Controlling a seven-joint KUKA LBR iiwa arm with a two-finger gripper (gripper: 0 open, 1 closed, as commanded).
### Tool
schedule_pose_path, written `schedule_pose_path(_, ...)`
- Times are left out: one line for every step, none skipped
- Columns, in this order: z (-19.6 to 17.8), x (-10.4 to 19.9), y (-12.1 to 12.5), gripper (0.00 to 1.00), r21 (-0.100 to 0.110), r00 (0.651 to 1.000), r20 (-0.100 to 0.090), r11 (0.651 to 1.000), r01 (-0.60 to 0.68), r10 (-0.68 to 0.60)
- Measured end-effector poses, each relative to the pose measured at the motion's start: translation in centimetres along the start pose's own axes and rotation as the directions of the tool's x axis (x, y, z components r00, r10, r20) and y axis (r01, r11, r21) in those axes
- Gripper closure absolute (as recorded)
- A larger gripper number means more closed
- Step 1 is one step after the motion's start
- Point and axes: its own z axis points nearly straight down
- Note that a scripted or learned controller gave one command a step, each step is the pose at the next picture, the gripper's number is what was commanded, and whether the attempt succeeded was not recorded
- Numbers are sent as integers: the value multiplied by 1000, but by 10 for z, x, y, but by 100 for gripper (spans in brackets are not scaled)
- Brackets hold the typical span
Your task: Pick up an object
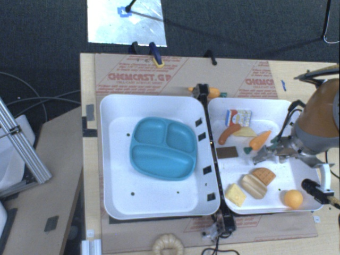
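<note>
The gripper (264, 154) hangs low over the right bin (276, 109), its grip impossible to judge from here. The carrot (260, 140) lies just above it, the bread roll (258, 180) just below, the orange (292, 198) by the bin's near right corner.

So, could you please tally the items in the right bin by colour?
Orange: 2, carrot and orange fruit
Red: 1, sausage
Brown: 2, chocolate piece and bread
Yellow: 2, cheese wedge and pale slice
Multicoloured: 1, carton
Total: 8
</note>
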Motion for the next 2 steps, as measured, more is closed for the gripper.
schedule_pose_path(16, 0, 1, 0, -1, 1000, 1, 1000, -3, 3)
schedule_pose_path(4, 0, 2, 100, -5, 1000, 2, 1000, -3, 3)
